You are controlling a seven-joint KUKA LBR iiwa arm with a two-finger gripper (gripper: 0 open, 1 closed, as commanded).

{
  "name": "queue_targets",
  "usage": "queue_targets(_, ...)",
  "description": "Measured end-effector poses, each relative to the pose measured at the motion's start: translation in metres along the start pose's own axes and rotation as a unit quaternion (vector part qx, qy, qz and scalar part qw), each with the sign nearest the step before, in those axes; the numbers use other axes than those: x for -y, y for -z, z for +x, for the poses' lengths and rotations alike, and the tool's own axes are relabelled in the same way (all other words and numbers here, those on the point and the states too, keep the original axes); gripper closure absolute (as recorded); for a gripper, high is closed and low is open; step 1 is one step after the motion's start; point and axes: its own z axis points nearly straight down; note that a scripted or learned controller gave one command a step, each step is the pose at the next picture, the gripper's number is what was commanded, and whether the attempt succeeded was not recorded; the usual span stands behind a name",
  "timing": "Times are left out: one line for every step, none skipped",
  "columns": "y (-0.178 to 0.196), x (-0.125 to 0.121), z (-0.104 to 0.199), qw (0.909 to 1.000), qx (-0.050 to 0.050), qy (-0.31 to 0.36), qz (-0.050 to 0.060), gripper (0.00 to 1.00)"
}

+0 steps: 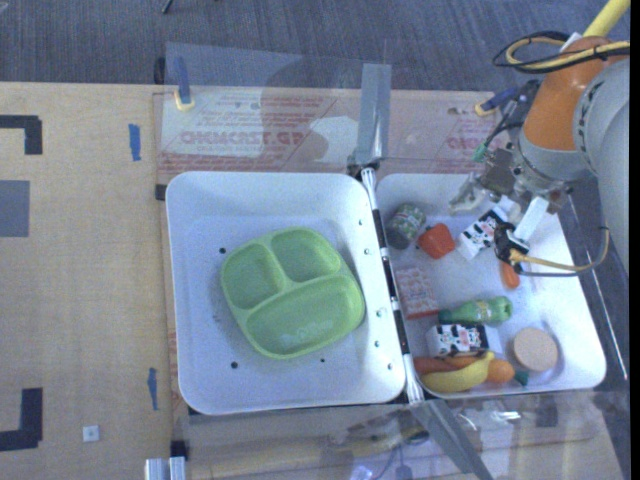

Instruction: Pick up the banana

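Observation:
The yellow banana (463,375) lies along the near edge of the right bin (585,353), between a cow-patterned box (458,339) and the bin's front wall. A red piece (433,364) and a small orange piece (501,371) touch its ends. My gripper (497,208) hangs over the far part of the same bin, well away from the banana, just above a small black-and-white carton (479,235). The grey arm with its orange band (560,118) comes in from the upper right.
The right bin also holds a grey-green ball (405,223), a red block (436,240), a pink card (417,290), a green bottle (477,312) and a tan disc (535,349). A green divided plate (292,290) sits in the left bin (190,268).

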Motion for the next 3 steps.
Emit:
queue_targets(-0.027,0.01,0.045,0.9936,0.003,-0.113,-0.001,0.0)
queue_targets(-0.032,0.068,0.033,0.9752,0.0,-0.221,0.0,0.0)
queue_targets(-0.022,0.068,0.034,0.9752,-0.001,-0.221,0.001,1.0)
